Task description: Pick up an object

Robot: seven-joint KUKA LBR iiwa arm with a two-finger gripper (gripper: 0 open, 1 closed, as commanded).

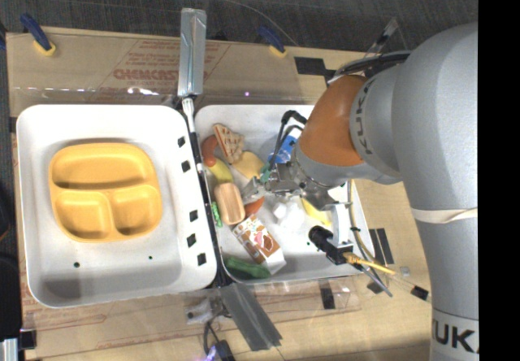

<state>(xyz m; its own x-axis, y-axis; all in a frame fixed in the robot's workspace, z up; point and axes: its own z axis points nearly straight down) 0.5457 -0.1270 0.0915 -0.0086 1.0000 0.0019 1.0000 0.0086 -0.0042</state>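
The gripper [272, 182] is lowered into the right bin [325, 266], among a pile of toy food; whether it is released or clenched cannot be told. A tan hot dog [230, 202] lies just left of it, near the bin's left wall. A waffle wedge [229, 141] and a printed packet [258, 240] are seen nearby. A yellow tray [104, 189] is set in the left bin [49, 286].

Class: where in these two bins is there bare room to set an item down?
Left bin: bare floor below the yellow tray, toward the near wall. Right bin: crowded along its left side with toy food, with the gripper above.
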